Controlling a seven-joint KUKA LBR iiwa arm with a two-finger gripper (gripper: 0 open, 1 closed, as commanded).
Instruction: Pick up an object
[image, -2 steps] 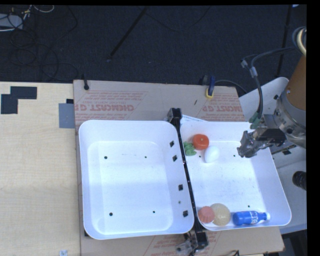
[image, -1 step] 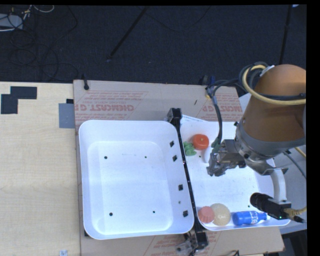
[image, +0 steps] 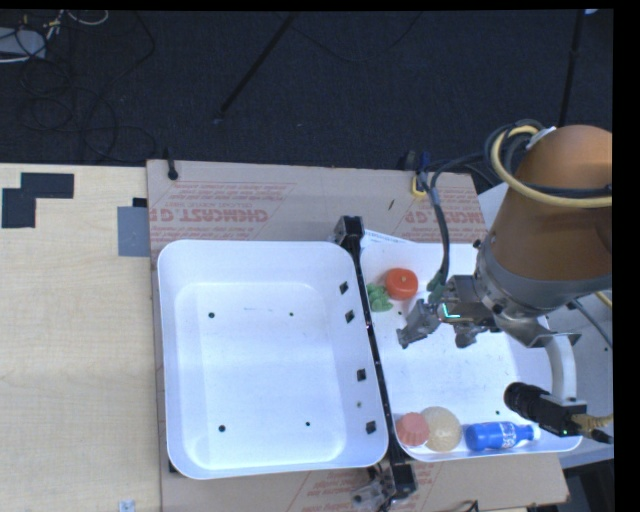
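pale wood tabletop (image: 70, 340) carries a cardboard sheet (image: 260, 205), and on it we see two shallow white bins side by side. nearest us, along the front wall of the right bin (image: 450, 385), three things lie in a row: a pink ball (image: 412, 429) touching a cream ball (image: 441, 428), then a blue bottle (image: 498, 436) on its side just beside them. the left bin (image: 265, 360) sits across a black divider (image: 365, 330). farther back, the pincer (image: 437, 325) hangs over the middle of the right bin at the end of the grey and orange arm (image: 555, 215); we see its two fingers spread apart with nothing between them. beyond it, near the bin's back corner by the divider, a red-orange ball (image: 401, 283) rests just beside a small green object (image: 379, 297). behind the tabletop lies dark floor (image: 300, 80) with cables.
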